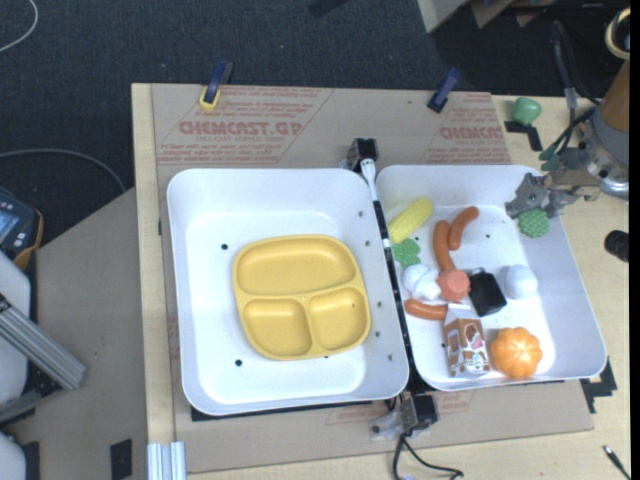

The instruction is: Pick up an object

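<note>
Two white bins are seen side by side on the bench: the left bin [190, 268] carries a yellow divided plate [300, 296], apparently kept there as a target for sorted items, while the right bin [580, 298] holds the loose toys, crowded toward its near and middle parts. The gripper [540, 203] is seen at the far right corner of the right bin, lowered over a small green bumpy toy [537, 223], which is judged to be the thing being attempted. The fingers appear to straddle the top of that toy, but whether they are spread or clamped on it cannot be told, since their tips merge with the toy's edge. The green toy is roughly round, so no clear long axis or heading can be given for it; it lies well apart from the other pieces, which probably makes it an easy pick. Elsewhere, a corn cob [411, 218] is laid slantwise near the shared wall, its long axis running from near-left to far-right; a sausage [459, 226] is tilted the same way, and an orange pumpkin [516, 352] sits by the near edge beside a brown carton [465, 346].
</note>
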Robot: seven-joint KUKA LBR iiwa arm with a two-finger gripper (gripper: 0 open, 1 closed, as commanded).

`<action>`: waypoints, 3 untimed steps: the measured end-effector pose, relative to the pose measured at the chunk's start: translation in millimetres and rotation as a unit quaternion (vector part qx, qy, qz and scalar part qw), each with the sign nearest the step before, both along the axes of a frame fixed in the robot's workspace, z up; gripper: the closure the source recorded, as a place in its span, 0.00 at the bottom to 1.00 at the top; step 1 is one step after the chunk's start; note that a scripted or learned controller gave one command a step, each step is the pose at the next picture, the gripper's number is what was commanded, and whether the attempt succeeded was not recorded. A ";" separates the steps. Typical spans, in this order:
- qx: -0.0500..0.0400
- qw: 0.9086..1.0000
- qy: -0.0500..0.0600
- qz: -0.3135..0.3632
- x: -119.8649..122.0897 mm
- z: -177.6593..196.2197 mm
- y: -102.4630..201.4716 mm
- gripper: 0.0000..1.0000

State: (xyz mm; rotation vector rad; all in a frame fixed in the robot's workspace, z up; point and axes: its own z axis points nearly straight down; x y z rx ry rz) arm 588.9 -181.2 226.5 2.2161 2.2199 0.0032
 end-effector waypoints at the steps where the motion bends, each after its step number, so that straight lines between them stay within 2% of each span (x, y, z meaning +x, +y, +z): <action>1: 0.002 1.000 0.003 0.002 -10.0 3.0 43.6 1.00; 3: 0.002 1.000 0.004 0.002 -25.4 -7.6 164.5 1.00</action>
